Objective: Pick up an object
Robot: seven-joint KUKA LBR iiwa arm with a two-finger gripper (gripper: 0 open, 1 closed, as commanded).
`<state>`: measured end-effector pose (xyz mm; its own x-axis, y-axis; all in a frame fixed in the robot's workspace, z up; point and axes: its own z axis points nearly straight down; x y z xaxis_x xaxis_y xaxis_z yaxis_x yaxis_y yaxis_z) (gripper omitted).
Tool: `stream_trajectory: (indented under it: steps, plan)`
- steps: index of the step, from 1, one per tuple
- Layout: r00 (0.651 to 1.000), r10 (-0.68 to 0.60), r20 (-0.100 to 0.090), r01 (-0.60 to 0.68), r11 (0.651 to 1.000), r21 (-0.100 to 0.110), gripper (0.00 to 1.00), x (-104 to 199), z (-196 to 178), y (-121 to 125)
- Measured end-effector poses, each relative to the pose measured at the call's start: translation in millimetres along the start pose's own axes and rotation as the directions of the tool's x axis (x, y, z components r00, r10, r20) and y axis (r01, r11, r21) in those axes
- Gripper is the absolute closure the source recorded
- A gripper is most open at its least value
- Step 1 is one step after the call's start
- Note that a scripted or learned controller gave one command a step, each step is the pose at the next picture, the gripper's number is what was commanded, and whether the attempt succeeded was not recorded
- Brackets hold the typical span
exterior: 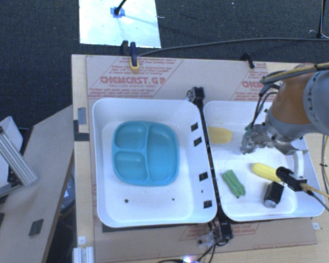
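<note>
Gripper low in the right bin, nothing held yet.

We see the gripper (pixel 251 142) down in the right bin (pixel 230 208), between the pale yellow piece (pixel 220 135) and the corn cob (pixel 267 172); the green pod (pixel 233 183) and black cylinder (pixel 273 194) lie further to the front. We judge it may close on bare floor, since no object sits under it. We cannot tell whether the fingers are spread or pressed together.
</note>
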<state>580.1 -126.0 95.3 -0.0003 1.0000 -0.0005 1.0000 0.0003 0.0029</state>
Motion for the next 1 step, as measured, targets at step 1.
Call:
stream_trajectory:
  steps: [1]
  plan:
    - [1.0,0.001,0.0,-0.001,1.0,0.0,1.0,0.1,-53.2,-9.3]
